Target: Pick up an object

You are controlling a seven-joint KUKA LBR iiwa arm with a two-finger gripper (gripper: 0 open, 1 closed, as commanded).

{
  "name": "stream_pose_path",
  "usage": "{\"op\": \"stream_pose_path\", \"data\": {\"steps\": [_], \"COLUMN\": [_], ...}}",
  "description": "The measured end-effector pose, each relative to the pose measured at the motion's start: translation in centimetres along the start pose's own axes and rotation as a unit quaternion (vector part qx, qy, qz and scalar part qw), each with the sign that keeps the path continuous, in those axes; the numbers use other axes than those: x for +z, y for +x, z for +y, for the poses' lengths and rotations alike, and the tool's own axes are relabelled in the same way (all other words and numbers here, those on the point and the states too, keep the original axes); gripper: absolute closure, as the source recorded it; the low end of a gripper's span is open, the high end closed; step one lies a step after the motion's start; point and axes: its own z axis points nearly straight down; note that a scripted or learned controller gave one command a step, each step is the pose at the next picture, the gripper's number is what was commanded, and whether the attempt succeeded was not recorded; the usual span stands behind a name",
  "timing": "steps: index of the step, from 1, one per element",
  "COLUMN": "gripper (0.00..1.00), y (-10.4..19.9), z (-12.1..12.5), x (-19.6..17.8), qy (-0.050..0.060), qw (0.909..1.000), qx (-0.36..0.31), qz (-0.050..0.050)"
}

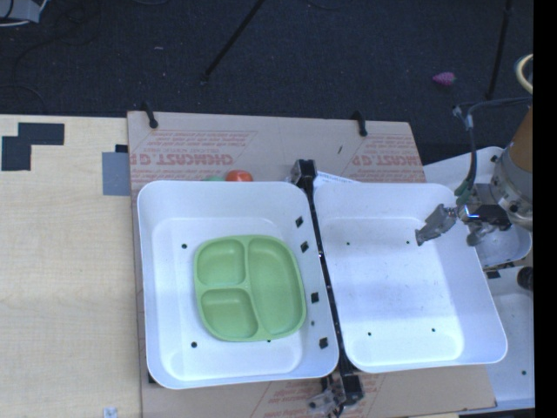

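Left bin: a shallow white bin [157,233] sits on the left side of the bench. It touches the other bin along the middle.
Green plate: a light green plate [249,287] lies flat in the middle of the left bin. It has three parts, two small ones on its left and one long one on its right. Nothing touches it.
Right bin: the second white bin [409,320] sits on the right. Its floor is white with a few tiny dark dots.
Arm: the grey arm [513,190] comes in from the right, over the right bin's far right corner.
Pincer: the pincer [432,228] hangs over the top right part of the right bin. One grey finger [431,227] sticks out to the left. I cannot tell if it is open or closed. I see nothing held in it.
Pincer and plate: they are well apart, each over its own bin.
Cardboard: brown cardboard [261,151] with red letters lies under both bins.
Orange thing: a small orange thing [238,177] peeks out just behind the left bin's back edge, on the cardboard. A bit of green shows beside it.
Bench: pale wood [61,277] shows to the left of the bins.
Floor: dark carpet [261,42] with cables lies behind the bench.
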Motion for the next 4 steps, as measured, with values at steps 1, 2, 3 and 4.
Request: {"op": "stream_pose_path", "data": {"steps": [1, 2, 3, 4], "gripper": [0.00, 0.00, 0.00, 1.00], "y": [-0.6, 0.2, 1.1, 0.9], "z": [0.4, 0.4, 0.1, 0.2], "x": [4.7, 11.1, 17.2, 15.8], "qy": [0.003, 0.004, 0.004, 0.002], "qw": [1.0000, 1.0000, 1.0000, 1.0000], "qx": [0.000, 0.000, 0.001, 0.003], "qz": [0.001, 0.002, 0.002, 0.001]}}
